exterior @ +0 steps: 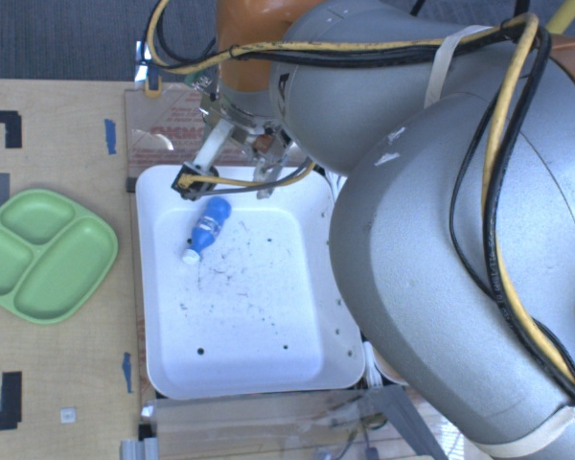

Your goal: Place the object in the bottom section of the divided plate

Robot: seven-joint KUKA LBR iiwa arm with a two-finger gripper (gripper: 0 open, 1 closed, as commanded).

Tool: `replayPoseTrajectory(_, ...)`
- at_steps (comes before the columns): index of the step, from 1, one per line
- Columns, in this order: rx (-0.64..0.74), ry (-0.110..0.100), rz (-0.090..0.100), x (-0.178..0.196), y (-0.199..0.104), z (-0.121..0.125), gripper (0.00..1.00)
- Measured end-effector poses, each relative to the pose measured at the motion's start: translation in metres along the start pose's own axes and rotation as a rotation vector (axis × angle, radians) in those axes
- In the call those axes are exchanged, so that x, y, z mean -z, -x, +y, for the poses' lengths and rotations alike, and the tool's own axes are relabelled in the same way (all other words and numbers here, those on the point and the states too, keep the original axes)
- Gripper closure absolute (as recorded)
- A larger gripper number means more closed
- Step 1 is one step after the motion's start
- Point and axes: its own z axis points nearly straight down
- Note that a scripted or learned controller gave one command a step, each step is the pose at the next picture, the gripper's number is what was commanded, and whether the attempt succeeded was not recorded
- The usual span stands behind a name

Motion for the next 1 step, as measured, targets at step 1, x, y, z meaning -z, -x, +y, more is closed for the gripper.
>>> replayPoseTrajectory(1,0.000,0.000,0.000,0.0000,0.0000,0.0000,0.00)
